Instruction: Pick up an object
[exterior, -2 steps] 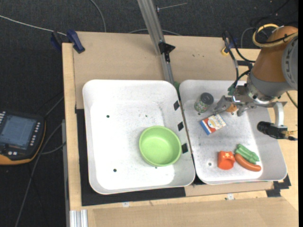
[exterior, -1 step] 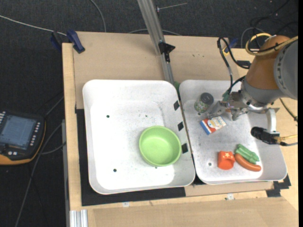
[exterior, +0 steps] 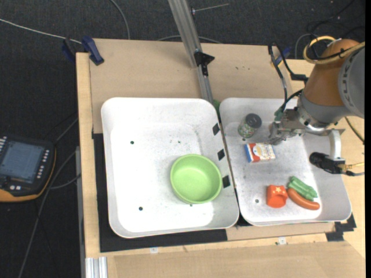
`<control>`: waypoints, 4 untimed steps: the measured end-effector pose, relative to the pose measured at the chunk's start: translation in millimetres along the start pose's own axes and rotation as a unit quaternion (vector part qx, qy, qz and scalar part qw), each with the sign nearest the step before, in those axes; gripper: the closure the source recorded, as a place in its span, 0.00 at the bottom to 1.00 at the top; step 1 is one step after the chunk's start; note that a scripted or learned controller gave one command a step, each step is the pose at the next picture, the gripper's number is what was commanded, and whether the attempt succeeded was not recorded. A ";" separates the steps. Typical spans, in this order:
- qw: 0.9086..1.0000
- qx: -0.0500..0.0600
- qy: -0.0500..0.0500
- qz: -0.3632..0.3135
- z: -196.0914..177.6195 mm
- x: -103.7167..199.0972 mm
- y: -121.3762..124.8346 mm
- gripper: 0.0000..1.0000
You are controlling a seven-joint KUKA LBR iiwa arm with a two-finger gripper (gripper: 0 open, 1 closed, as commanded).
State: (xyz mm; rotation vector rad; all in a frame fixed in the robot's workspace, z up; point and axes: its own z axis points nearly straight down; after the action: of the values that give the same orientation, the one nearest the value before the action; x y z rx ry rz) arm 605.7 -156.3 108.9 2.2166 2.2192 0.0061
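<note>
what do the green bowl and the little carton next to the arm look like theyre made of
Green bowl: probably plastic, with a smooth, uniform lime surface and soft sheen. Small carton: looks like printed cardboard or a toy box, flat-sided with red and blue print on white; too small to be sure.

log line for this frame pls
phase: approach | gripper in right bin, over small carton | nothing visibly held | green bowl in left bin

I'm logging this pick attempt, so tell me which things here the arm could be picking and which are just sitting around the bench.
Pick candidates:
hand above the right bin
small carton
can
orange toy
toy hot dog
green piece
green bowl in the left bin

Lying about:
handheld control pendant
blue clamp
cables
</note>
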 end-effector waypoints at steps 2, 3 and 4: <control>1.000 0.000 0.000 0.000 -110.0 3.5 12.0 1.00; 1.000 0.002 0.001 -0.001 -123.0 52.5 4.4 1.00; 1.000 0.002 0.001 -0.002 -134.0 105.3 0.2 1.00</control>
State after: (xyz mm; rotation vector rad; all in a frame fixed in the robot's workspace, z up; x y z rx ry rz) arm 604.9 -50.9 242.9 2.2161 2.2269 0.0031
